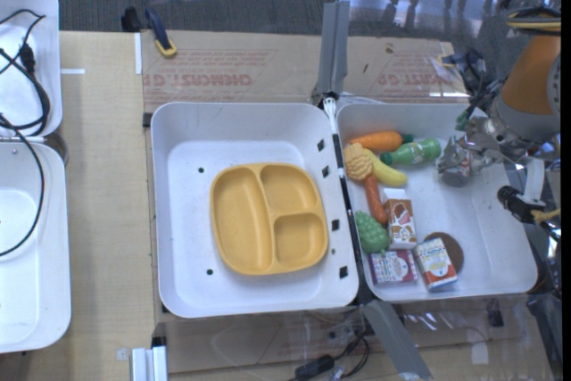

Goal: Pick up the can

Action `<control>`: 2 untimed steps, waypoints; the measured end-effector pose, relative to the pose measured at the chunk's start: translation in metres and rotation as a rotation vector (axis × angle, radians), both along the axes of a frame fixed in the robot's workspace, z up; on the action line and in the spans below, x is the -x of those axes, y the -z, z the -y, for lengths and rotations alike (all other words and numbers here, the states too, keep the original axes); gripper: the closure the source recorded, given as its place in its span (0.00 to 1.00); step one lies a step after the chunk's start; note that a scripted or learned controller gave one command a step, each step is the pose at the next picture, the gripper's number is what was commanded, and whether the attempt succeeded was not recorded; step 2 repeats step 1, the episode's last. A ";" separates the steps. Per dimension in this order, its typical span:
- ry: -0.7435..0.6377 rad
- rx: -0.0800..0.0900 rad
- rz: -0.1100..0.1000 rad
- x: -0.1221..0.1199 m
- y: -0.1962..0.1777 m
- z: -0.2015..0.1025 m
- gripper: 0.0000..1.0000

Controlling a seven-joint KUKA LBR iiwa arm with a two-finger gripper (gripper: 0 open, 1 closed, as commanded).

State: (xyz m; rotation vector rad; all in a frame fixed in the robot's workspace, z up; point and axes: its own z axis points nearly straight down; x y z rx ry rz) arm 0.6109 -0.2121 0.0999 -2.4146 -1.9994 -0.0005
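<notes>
The can [437, 261] lies on its side in the near right part of the right bin [486, 219], showing an orange and white label and a brown end. My gripper [458, 163] hangs over the far right part of the same bin, just right of a green bottle [415, 152]. It is well behind the can and apart from it, and nothing can be seen held in it. The arm's orange band [533, 76] rises above it at the right edge.
Beside the can stand two small cartons [393, 266] [401, 221]. A carrot [376, 141], corn [359, 161], a banana [388, 172] and a green vegetable [371, 230] crowd the bin's left side. A yellow divided plate [268, 219] sits in the left bin [178, 192].
</notes>
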 end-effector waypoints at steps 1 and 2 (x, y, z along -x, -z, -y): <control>-0.211 0.006 0.003 0.007 -0.076 0.002 1.00; -0.211 0.006 0.003 0.007 -0.076 0.002 1.00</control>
